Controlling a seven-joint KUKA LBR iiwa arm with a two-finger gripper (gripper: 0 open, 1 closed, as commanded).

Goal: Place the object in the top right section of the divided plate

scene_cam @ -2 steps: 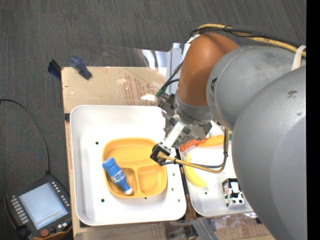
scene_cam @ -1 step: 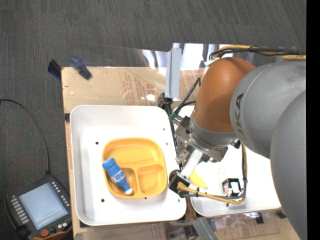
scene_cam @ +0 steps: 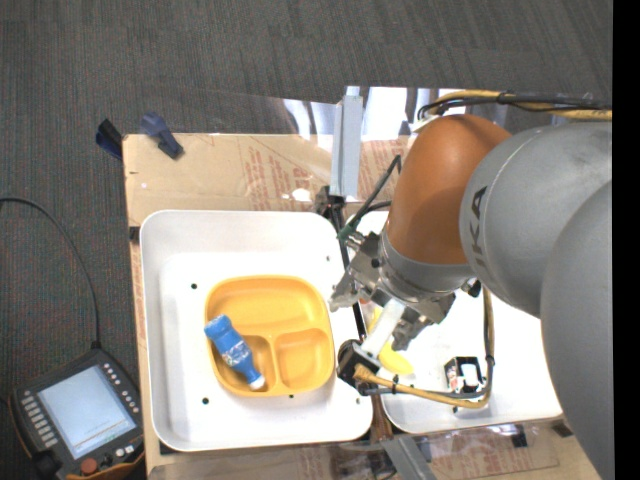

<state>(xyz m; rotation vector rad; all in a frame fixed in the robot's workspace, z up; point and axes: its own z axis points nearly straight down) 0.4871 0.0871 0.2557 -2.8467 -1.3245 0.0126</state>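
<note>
A grey arm with an orange band reaches down over the right white bin (scene_cam: 520, 393), ending in the gripper (scene_cam: 385, 353). Whether it is open or closed cannot be told, though something yellow (scene_cam: 398, 364) shows at its tip. Left of the gripper, the left white bin (scene_cam: 170, 268) holds a yellow divided plate (scene_cam: 270, 303), with a blue object (scene_cam: 233, 350) in its left section.
</note>
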